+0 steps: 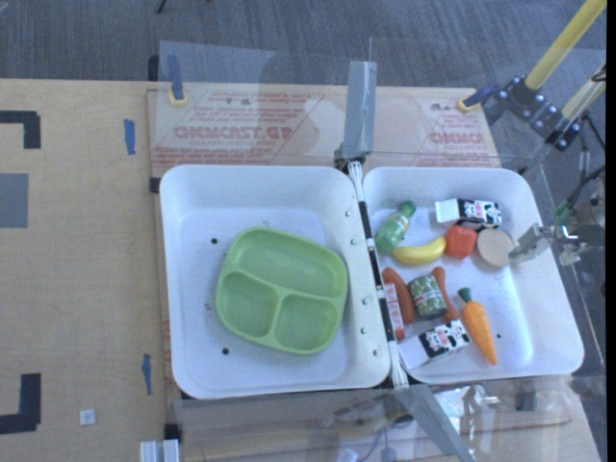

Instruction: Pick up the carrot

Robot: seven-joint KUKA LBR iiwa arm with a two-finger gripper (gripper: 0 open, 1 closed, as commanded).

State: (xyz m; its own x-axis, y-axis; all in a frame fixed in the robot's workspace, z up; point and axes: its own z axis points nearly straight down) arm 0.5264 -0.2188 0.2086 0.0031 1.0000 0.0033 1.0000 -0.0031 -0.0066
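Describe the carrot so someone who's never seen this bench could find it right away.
Look in the right white bin, toward its near right corner. The carrot lies there beside a small black-and-white carton. It is the only long orange taper with a green top.

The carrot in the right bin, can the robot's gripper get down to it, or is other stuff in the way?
Probably yes. The carrot lies open on top in the right bin, nothing covering it. A small black-and-white carton sits close on one side; bare bin floor lies on the other. The gripper is nearby.
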